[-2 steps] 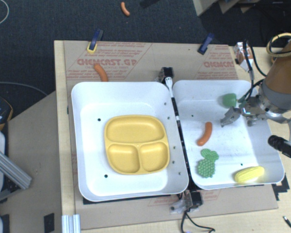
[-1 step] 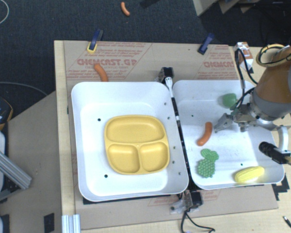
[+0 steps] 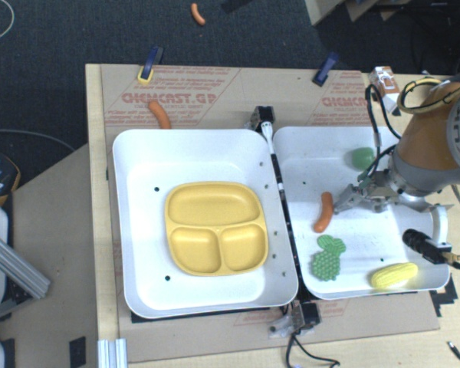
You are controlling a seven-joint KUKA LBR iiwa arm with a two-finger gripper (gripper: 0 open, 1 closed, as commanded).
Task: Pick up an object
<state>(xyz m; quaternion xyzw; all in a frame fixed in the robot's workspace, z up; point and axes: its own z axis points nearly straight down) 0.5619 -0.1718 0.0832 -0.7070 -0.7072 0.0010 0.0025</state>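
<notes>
In the right bin (image 3: pixel 414 167) lie an orange sausage (image 3: pixel 323 211), a green bunch of grapes (image 3: pixel 327 257), a yellow corn cob (image 3: pixel 393 275) and a pale green round piece (image 3: pixel 361 158). My gripper (image 3: pixel 354 198) hangs low over the bin's middle, just right of the sausage and below the green round piece. It points left toward the sausage, and nothing is seen held in it. The grey arm with its orange band (image 3: pixel 429 140) comes in from the right and hides part of the bin's right side.
The left bin (image 3: pixel 138 167) holds a yellow three-compartment plate (image 3: pixel 215 228). A second orange sausage (image 3: pixel 159 114) lies on the cardboard behind the left bin, and another (image 3: pixel 198 13) on the dark floor. Blue clamps (image 3: pixel 149 64) (image 3: pixel 326 69) grip the board's far edge.
</notes>
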